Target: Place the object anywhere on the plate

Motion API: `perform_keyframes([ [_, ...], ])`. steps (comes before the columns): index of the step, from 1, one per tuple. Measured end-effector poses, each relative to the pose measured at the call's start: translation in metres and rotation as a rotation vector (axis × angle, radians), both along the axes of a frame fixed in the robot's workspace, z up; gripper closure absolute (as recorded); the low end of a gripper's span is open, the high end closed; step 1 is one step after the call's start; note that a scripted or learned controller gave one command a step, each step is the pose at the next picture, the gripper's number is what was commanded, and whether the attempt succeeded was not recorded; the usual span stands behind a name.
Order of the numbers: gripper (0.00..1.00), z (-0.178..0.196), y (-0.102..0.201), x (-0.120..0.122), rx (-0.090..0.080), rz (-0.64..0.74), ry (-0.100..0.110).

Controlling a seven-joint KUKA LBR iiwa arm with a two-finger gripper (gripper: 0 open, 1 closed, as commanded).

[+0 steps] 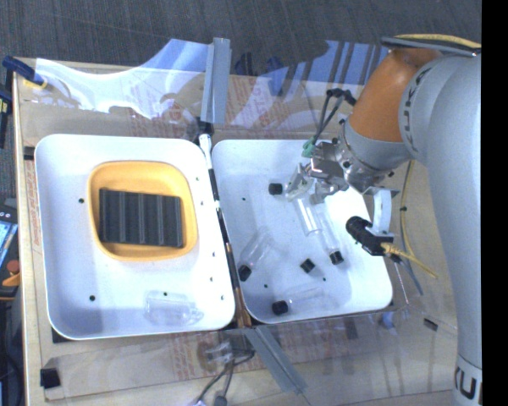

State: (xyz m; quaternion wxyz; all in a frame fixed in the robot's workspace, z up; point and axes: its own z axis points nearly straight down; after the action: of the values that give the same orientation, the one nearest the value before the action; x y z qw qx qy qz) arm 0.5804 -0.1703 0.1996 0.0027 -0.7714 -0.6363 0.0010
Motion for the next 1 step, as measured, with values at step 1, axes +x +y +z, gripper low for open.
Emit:
perform_keyframes([
  [1, 0.00, 0.0001, 0.0000, 0.0000, 0.000, 0.000, 0.000],
])
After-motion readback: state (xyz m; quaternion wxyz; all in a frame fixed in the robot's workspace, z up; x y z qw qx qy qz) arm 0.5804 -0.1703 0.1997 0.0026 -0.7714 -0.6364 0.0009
